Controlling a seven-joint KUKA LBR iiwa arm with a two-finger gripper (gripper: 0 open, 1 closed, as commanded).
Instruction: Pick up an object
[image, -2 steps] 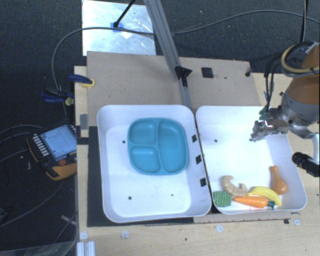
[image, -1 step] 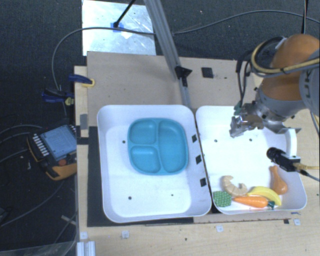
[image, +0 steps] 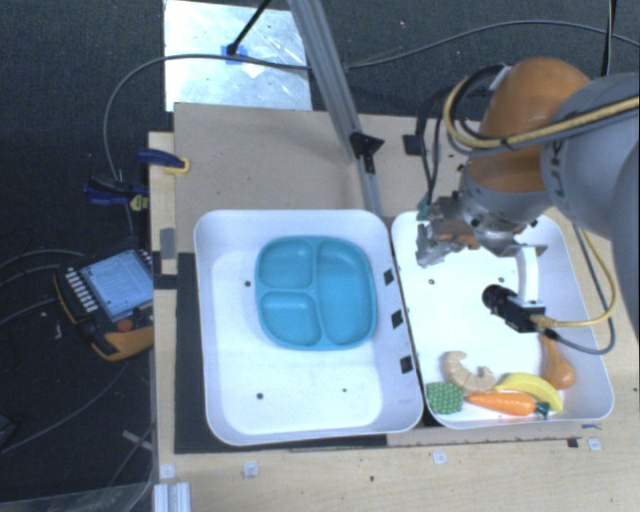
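Hovering over the far left corner of the right-hand bin (image: 455, 315), the gripper (image: 432, 248) carries nothing I can see, and whether it's open or closed, can't tell. The carrot (image: 500, 404) and banana (image: 527, 386) crowd that bin's near edge. I'd target the carrot and drop straight down, since its neighbours touch it.

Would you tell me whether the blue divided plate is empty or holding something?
Empty: the blue divided plate shows bare blue in all three compartments; the banana and carrot lie in the right bin.
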